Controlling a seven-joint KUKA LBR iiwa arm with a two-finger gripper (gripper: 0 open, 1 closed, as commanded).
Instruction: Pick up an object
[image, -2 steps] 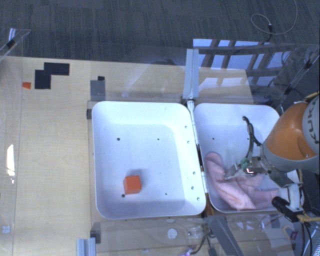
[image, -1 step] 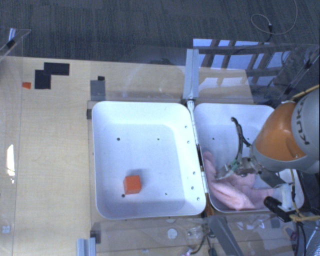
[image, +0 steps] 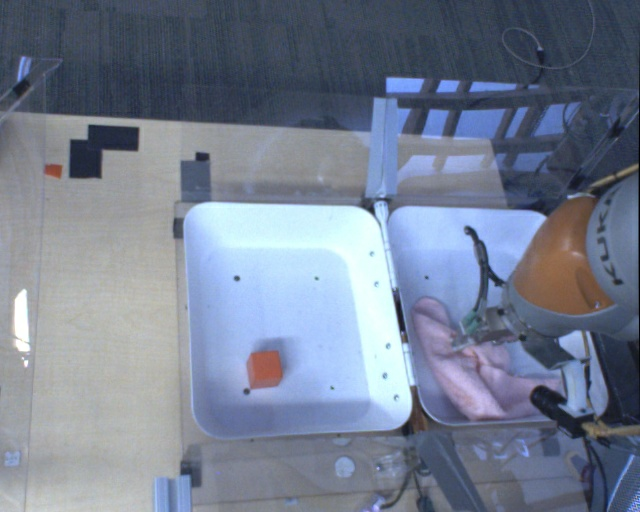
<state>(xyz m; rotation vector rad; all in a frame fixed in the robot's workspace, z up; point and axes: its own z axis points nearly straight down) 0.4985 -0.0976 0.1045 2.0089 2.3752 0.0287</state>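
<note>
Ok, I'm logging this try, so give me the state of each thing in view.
orange block: resting flat in the left bin, untouched.
pink cloth: crumpled in the right bin.
gripper: down over the pink cloth.

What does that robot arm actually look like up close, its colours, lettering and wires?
The arm is bulky and rounded, with a broad orange band and grey casing bearing part of the dark lettering "KUKA" at the edge of the view. A thin dark cable curves down beside it toward the small metallic gripper.
</note>
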